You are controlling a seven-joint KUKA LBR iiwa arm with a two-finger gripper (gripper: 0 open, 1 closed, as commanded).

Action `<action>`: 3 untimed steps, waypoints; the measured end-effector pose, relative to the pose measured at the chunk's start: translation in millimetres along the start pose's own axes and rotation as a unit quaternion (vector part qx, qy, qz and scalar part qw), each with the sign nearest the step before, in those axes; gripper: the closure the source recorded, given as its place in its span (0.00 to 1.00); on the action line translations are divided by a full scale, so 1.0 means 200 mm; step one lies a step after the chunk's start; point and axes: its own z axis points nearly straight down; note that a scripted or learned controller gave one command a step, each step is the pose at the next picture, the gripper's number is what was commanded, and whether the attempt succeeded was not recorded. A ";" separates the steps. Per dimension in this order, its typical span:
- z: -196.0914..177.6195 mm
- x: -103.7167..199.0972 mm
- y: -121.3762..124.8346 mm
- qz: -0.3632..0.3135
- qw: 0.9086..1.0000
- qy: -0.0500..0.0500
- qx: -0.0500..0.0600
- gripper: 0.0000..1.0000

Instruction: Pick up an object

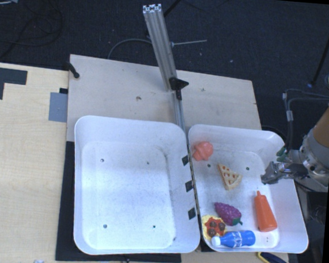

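Note:
The right bin [284, 241] holds several toys. A pink round toy [202, 151] lies at its upper left, and a tan waffle wedge [229, 177] sits near the middle. An orange bottle [265, 212] lies at the right, a purple grape bunch [228, 212] lower down. A yellow and red piece [213, 225] and a blue and white bottle [235, 239] rest at the front. My gripper [271, 175] hangs over the bin's right side, above and just beyond the orange bottle, with nothing visibly between its fingers.
The left bin [87, 149] lies beside the right one, with black clips [189, 185] along the shared rim. A slanted metal rail [164, 47] rises behind the bins. The pale bench surface [11, 159] stretches to the left.

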 end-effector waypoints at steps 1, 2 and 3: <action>0.01 0.26 0.07 -0.001 1.000 0.001 0.001 1.00; -0.04 0.53 0.05 0.000 1.000 0.001 0.000 1.00; -0.07 0.77 0.05 0.000 1.000 0.001 0.001 1.00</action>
